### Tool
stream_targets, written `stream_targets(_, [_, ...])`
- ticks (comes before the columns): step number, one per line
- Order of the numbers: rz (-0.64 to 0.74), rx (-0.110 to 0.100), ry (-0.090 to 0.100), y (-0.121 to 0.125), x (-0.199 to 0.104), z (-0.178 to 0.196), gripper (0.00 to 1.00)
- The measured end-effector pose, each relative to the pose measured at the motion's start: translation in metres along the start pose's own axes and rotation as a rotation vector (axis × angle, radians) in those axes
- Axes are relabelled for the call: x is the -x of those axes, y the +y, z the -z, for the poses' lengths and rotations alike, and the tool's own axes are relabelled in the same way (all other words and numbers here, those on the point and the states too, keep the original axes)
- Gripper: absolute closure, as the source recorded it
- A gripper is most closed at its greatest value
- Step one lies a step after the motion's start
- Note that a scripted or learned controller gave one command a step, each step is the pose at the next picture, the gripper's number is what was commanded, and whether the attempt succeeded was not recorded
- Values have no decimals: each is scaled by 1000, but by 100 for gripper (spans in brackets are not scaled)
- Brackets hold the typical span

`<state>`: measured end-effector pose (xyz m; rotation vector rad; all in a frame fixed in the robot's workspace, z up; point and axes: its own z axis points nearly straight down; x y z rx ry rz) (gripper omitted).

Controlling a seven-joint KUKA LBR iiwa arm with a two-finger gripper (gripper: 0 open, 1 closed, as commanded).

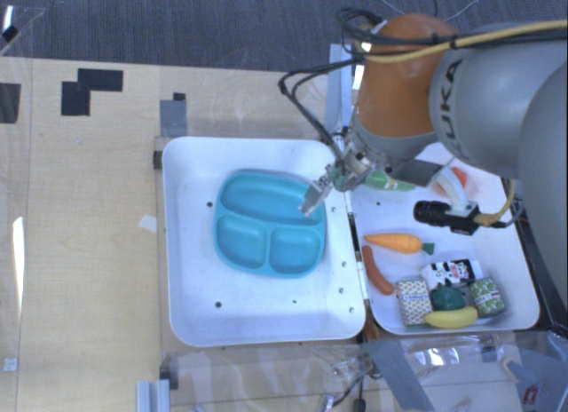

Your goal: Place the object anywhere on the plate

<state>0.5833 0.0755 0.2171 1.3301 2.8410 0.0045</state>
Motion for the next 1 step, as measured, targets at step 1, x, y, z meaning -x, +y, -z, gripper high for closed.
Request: stream_targets(1, [23, -1, 2, -56, -39, -32, 0])
